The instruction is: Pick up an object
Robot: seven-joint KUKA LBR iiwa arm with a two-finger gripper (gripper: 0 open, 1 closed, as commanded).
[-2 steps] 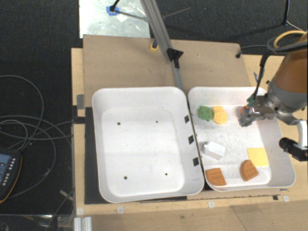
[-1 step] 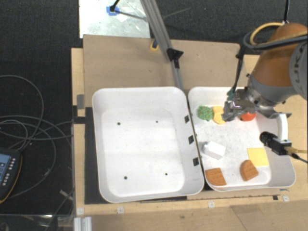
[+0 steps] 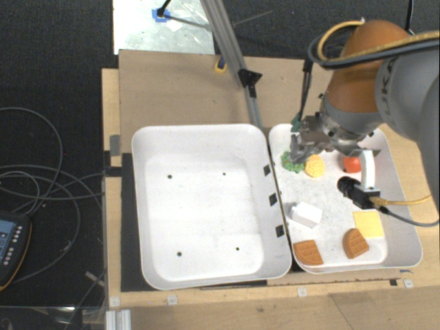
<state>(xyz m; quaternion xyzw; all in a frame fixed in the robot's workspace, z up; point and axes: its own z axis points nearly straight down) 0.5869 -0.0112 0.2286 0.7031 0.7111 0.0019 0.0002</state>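
Observation:
My gripper (image 3: 300, 151) hangs low over the back left part of the right bin (image 3: 405, 243), right above a green leafy toy (image 3: 291, 163) and touching or nearly touching it. Just right of that lies a yellow corn-like piece (image 3: 315, 166). A small red thing (image 3: 352, 163) sits further right, partly behind the wrist. Toward the front lie a white block (image 3: 306, 215), a yellow square (image 3: 368, 223) and two brown bread-like pieces (image 3: 309, 252) (image 3: 355, 243). Nothing can be seen held.
The left bin (image 3: 148, 184) stands beside the right one, sharing a middle edge with black clips (image 3: 273, 199). A grey pole (image 3: 227, 40) slants across the back of the bench. Cables lie on the dark floor at the left.

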